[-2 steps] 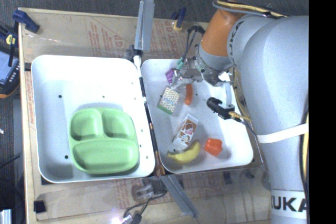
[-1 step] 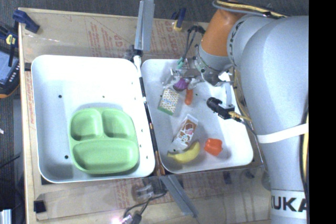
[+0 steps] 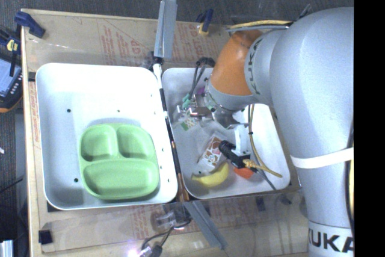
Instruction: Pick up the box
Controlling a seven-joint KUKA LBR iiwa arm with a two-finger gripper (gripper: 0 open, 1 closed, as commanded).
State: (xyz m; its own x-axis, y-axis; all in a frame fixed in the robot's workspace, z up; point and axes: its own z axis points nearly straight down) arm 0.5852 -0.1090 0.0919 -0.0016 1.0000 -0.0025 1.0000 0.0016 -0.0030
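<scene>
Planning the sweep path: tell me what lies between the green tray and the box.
In the camera view, bare white floor of the left bin, then the two bins' adjoining walls, separate the green tray from the box.

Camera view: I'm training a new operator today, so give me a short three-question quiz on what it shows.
1. True or false: the green tray lies in the right bin.
2. What yellow thing lies near the right bin's front edge?
3. The box lies: A) in the left bin, B) in the right bin, C) on the bench.

Key: 1 false; 2 the banana; 3 B.
</scene>
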